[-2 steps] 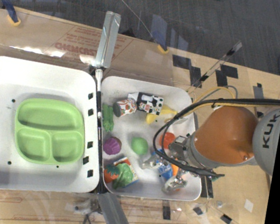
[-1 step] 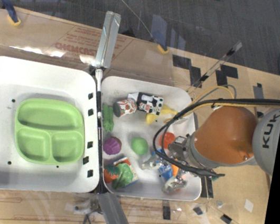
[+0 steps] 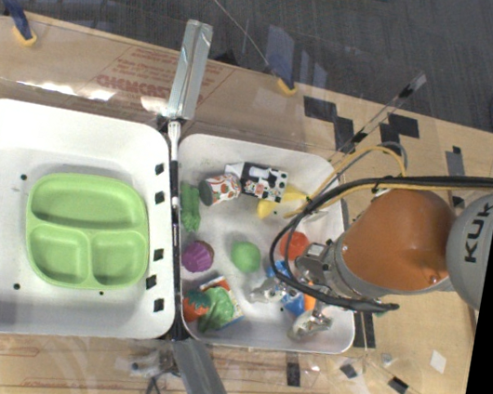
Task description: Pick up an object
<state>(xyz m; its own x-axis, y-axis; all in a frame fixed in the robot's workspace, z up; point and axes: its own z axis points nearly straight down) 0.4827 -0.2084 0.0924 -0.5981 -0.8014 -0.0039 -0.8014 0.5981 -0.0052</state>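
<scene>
The things I may pick all lie in the right bin (image 3: 235, 154), near the frame's centre. A black-and-white cow toy (image 3: 263, 182) lies along its upper wall, with a small red-and-white cup (image 3: 220, 189) tipped over to its left and a yellow piece (image 3: 268, 208) just below it. A green ball (image 3: 245, 257) sits mid-bin, a purple ball (image 3: 198, 254) to its left. A multicoloured green and orange bundle (image 3: 211, 306) lies at the lower left corner. A dark green piece (image 3: 190, 206) rests against the left wall.
</scene>
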